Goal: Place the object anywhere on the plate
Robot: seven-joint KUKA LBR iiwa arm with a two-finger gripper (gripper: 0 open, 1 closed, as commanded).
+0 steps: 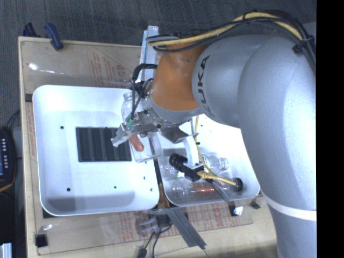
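Observation:
A dark ribbed rectangular plate (pixel 99 144) lies flat in the left white bin (pixel 59 106). My gripper (pixel 133 137) hangs over the plate's right edge, close to the seam between the two bins. Between its fingers I see a small clear plastic object with an orange-red part (pixel 138 143), held just above the bin floor. The grey arm with its orange band reaches in from the right and hides much of the right bin.
The right bin (pixel 239 144) holds a clear plastic bottle (pixel 216 163) and, near its front wall, another clear item with a reddish piece (pixel 200 188). A blue clamp (pixel 52 35) grips the bench's far left corner. White floor surrounds the plate.

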